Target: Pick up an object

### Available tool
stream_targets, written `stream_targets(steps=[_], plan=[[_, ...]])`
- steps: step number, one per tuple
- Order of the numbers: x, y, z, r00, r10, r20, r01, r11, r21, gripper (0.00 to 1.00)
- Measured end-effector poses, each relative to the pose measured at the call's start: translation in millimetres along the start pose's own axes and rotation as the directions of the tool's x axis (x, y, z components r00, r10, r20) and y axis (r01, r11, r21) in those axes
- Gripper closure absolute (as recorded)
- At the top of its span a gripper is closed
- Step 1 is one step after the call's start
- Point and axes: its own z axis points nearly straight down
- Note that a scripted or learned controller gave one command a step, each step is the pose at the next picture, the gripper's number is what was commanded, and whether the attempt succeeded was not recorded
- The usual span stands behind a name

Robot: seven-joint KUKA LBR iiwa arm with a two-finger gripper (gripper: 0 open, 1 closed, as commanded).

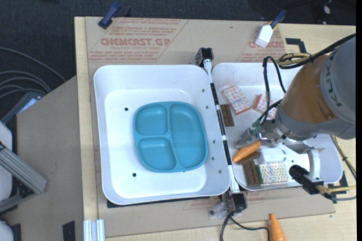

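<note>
The arm reaches into the right bin point(334, 163) with its gripper point(261, 133) just above the carrot point(247, 152), grip state unclear, so descent and closing seem next.

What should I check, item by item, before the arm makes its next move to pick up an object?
1. Objects to pick are in the right bin: ok; an orange carrot-like piece, a patterned packet and a small box lie there.
2. Gripper is above that bin: ok, near the orange piece.
3. Finger state: cannot tell; the wrist hides it.
4. Something already held: cannot tell.
5. Left bin contents: ok; the blue divided tray lies flat in it, away from the arm.
6. Cable looped above the wrist: cannot tell if it could snag.
</note>
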Motion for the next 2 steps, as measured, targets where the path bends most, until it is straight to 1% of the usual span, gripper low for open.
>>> stream_targets(steps=[1,2], plan=[[6,4,0,1.0,-0.001,0.001,0.001,1.0,-0.002,0.0],[5,18,0,1.0,-0.001,0.002,0.001,1.0,-0.003,0.0]])
